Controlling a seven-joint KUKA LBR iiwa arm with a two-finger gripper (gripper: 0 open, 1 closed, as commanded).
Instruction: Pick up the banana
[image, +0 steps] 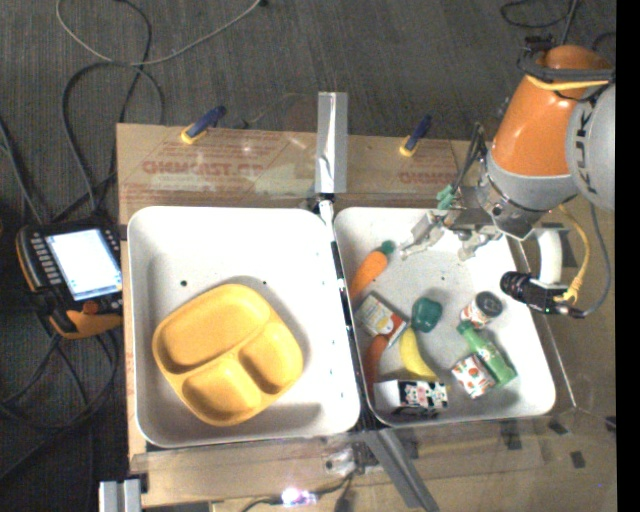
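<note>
Nearest the camera, along the front edge of the right bin (545, 395), lie one small black-and-white printed carton (423, 395) and one red-and-white can (467, 376) touching one green bottle (491, 357). Just behind the carton lies the single banana (414, 352), yellow, tilted, with one teal cup-like piece (427, 313) touching its upper end. Beside the banana on its left sits one small printed box (376, 316) with an orange-red piece (378, 351) below it. One small jar with a dark lid (484, 307) stands to the right of the teal piece. Farther back, one orange carrot (368, 268) with a green top leans against the bin's left wall.

One yellow tray (228, 352) with three compartments rests in the left bin (150, 250).

At the back of the right bin hovers the gripper (447, 238), its two fingers spread apart with nothing between them. The banana lies well apart from it, toward the front and slightly left, with the teal piece between them. Above it rises the arm's orange band (535, 110). One tablet-like screen (78, 262) sits left of the bench, and two blue clamps (203, 123) hold the far board.
</note>
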